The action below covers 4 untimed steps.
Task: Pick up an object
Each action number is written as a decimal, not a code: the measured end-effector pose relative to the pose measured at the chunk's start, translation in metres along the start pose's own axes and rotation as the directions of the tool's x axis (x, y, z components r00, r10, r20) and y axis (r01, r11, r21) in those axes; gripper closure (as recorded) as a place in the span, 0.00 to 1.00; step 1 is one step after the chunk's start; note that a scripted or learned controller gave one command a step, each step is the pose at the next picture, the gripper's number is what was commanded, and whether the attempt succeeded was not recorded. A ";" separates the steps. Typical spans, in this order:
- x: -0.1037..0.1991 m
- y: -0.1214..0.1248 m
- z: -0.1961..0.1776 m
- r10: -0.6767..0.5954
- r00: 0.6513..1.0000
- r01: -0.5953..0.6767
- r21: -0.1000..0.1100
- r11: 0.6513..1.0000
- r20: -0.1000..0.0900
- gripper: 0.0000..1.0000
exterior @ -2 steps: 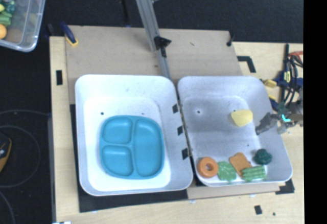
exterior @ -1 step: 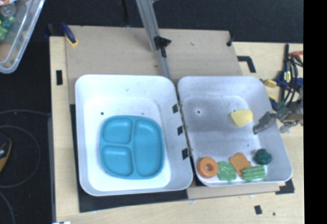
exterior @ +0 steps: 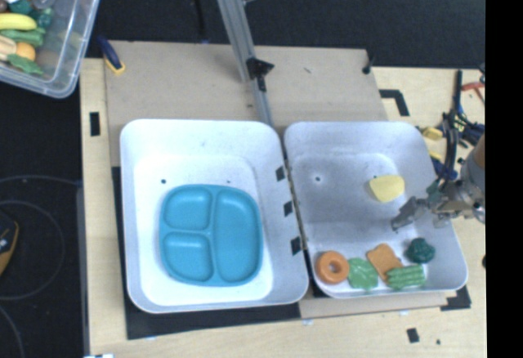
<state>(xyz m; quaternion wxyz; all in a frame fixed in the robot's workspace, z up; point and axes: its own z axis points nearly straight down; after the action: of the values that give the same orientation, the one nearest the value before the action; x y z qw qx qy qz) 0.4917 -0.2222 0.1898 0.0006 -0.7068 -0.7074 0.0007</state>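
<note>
**Arm reaches over toy-food bin**

Toy food lines the near edge of the right bin [exterior: 327,144]: an orange ring [exterior: 332,266] at the near-left corner, then a light green piece [exterior: 361,274], an orange block [exterior: 382,258] and a green ridged piece [exterior: 406,275], with a dark green lump [exterior: 421,250] toward the near-right corner. Just above that lump, the claw [exterior: 406,216] hangs at the bin's right edge, reaching in from the right; whether its fingers are parted or closed cannot be told, and nothing is seen between them. A yellow piece [exterior: 386,187] lies just beside the claw, left of it, near the bin's middle. Across the divide, the left bin [exterior: 139,144] carries a blue sectioned plate [exterior: 212,234] in its near half. A clear tub [exterior: 57,13] of assorted toys sits beyond the bench's far-left corner.
</note>
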 end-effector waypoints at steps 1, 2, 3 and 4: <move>0.003 0.000 0.063 0.000 1.000 0.000 0.000 1.000 -0.001 0.00; 0.001 0.001 0.089 0.002 1.000 -0.002 -0.004 1.000 0.002 0.00; 0.001 0.003 0.075 0.003 1.000 -0.003 -0.010 1.000 0.000 1.00; 0.001 0.000 0.031 -0.001 1.000 0.001 -0.008 1.000 0.003 1.00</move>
<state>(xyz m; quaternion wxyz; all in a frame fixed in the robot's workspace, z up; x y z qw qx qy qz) 0.4919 -0.2209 0.1588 -0.0032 -0.7062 -0.7080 -0.0009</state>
